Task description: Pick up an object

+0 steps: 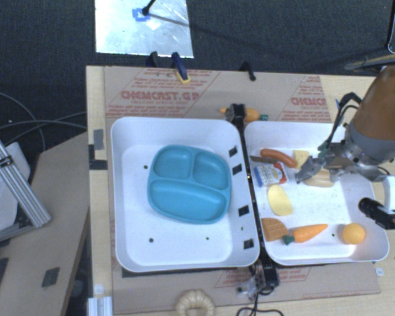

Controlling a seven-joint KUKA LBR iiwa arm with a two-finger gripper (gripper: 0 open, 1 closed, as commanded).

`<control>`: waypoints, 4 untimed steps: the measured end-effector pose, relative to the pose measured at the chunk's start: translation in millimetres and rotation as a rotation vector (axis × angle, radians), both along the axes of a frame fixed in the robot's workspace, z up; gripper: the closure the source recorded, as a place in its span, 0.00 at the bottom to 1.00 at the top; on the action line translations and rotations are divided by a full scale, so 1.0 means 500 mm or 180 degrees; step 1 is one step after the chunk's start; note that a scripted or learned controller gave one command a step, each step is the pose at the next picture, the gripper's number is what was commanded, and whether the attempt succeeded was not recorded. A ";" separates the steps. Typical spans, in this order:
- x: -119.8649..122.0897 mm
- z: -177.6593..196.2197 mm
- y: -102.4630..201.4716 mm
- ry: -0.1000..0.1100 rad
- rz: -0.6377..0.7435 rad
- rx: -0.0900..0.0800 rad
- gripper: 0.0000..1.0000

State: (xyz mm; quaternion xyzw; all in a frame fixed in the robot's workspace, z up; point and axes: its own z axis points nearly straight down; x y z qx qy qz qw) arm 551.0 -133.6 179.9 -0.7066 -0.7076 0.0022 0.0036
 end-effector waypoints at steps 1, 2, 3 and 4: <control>0.005 0.009 0.000 -0.0031 0.0006 -0.0005 0.00; 0.011 -0.115 0.007 -0.0012 0.0000 -0.0002 0.00; 0.012 -0.194 0.008 -0.0026 -0.0004 -0.0005 0.00; 0.015 -0.168 0.006 -0.0045 -0.0003 -0.0011 1.00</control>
